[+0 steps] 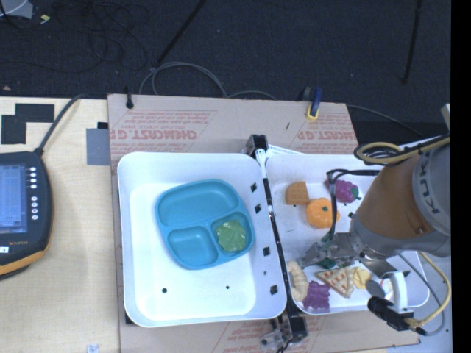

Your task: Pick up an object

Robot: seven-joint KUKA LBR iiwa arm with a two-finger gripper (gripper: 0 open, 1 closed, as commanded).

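The arm point(408, 204) reached in from the right over the right bin point(294, 171), its orange band above the near half of that bin. The gripper point(329, 252) sat low over the bin's near side, pointing left, among a cluster of toy foods. Whether the fingers were spread or pressed together could not be told: they were dark, blurred and partly hidden by the wrist, and nothing could be seen between them.

In the right bin an orange point(320, 213) lay just beyond the gripper, with a brown piece point(297, 193) to its far left and a purple piece point(344, 190) to its far right, beside the arm. Near the bin's near edge lay a pale peanut shape point(298, 278), a second purple piece point(318, 296) and a pizza slice point(338, 279), the slice just under the gripper.

The left bin point(140, 278) held a blue divided plate point(193, 208), with a green leafy item point(232, 235) in its near right compartment. Both bins stood on cardboard point(191, 127) on the tabletop point(59, 293). A pendant point(18, 204) with a lit screen lay at the far left.
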